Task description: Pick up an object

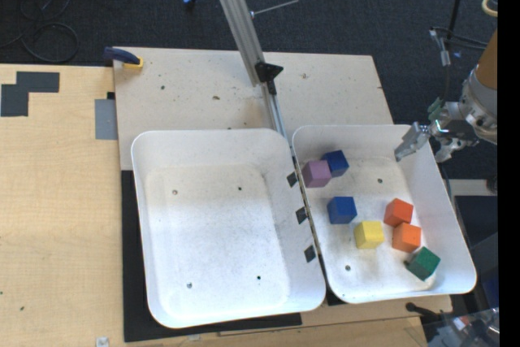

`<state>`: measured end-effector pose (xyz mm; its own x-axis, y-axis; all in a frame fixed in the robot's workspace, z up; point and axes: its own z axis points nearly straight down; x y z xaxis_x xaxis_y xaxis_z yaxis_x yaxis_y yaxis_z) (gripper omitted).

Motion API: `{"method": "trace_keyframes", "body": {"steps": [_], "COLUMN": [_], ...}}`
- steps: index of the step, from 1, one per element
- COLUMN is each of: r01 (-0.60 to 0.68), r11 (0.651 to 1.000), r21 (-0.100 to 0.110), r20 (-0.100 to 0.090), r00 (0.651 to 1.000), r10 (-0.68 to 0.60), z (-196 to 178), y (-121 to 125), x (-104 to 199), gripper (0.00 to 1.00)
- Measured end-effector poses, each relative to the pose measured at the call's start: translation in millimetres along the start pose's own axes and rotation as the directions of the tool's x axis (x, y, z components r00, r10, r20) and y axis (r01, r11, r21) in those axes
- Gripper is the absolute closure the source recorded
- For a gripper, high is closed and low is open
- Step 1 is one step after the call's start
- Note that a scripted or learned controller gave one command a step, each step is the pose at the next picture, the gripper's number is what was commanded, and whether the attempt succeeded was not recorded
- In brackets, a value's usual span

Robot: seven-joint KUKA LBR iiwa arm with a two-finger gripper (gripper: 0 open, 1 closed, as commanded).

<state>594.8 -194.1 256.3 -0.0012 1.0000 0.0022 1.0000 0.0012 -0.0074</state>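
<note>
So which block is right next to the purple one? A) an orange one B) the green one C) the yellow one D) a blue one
D: a blue block sits touching the purple block at the top left of the right bin.

- The single camera sits above the bench (244, 85) and looks down at a slant, from a moderate distance.
- Both white bins fall within its frame: the left bin (154, 154) lies near the centre, the right bin (439, 191) toward the right side.
- Dark floor with cables (65, 4) fills the top of the frame, beyond the bench's far edge.
- The arm (487, 85) enters at the right edge.
</note>
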Motion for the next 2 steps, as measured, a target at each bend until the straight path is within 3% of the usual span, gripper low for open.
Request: {"method": "trace_keyframes", "body": {"steps": [1, 2], "r01": [0.002, 0.001], "r11": [1.0, 1.0], "r21": [-0.004, 0.0], "r20": [0.002, 0.0], "r00": [1.0, 1.0], "r10": [-0.002, -0.001], "z": [-2.8, 46.6], "y": [0.8, 4.1], "x": [0.1, 8.4], "gripper": [0.0, 0.0]}}
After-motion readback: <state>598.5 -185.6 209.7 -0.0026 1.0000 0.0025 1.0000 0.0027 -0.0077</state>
